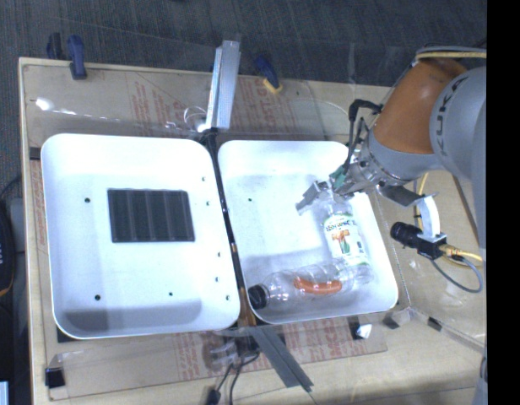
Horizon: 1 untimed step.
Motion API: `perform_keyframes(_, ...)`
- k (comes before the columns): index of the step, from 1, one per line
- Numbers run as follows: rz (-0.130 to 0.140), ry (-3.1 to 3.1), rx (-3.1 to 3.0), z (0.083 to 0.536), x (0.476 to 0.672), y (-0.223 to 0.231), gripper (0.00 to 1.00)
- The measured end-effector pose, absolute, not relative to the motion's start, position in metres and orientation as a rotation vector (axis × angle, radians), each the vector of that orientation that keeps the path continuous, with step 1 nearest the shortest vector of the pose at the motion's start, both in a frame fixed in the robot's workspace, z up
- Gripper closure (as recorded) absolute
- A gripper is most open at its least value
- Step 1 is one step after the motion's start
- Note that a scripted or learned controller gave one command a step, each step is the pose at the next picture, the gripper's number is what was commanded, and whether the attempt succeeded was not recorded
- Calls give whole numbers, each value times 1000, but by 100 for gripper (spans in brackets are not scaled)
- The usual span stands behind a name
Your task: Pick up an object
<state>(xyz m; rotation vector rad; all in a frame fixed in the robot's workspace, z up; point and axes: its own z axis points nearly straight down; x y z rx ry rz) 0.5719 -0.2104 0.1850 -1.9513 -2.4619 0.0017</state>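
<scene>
Two white bins (125,315) on wooden surface (429,327), dark carpet beyond; gripper (327,191) over right-bin bottles (344,236), fingers' state unclear.

Both bins are white: the left bin (74,226) carries a dark grey ribbed rectangle (150,215), and the right bin (268,226) is plain. One clear bottle (344,239) wears a white label with green and orange marks. The other clear bottle (306,285) has a black cap and an orange band around it. The arm (429,116) is grey with an orange section. The bench (40,99) is pale tan with faint red print. Blue clamps (74,56) sit along its edge. The floor (327,15) is dark grey-blue.
</scene>
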Motion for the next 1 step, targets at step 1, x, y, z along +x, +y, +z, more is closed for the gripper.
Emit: perform_keyframes(1, 2, -2482, -1923, 200, 578, -211, 0)
